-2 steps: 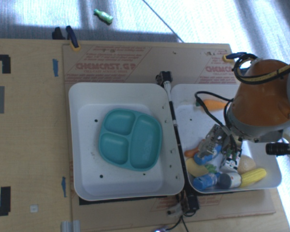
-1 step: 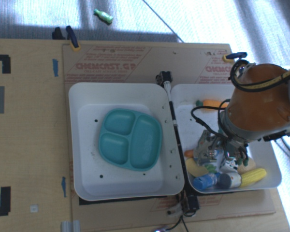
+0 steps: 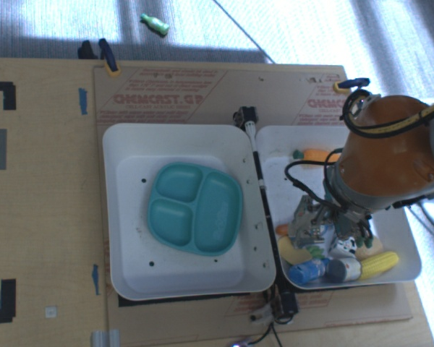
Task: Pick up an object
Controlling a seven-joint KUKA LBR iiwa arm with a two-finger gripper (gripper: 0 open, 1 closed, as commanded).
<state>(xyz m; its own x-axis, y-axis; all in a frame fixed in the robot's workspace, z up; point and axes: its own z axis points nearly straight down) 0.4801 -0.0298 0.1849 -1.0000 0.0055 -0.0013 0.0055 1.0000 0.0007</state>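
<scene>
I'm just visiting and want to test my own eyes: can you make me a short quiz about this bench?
1. True or false: the teal three-compartment plastic plate lies in the left white bin.
2. Which lies nearest the right white bin's front wall? A) yellow corn cob toy B) small orange carrot-like piece C) green bottle-shaped toy
3. Fill in: the gripper hangs over the ___ bin.

Key: 1 true; 2 A; 3 right.
</scene>
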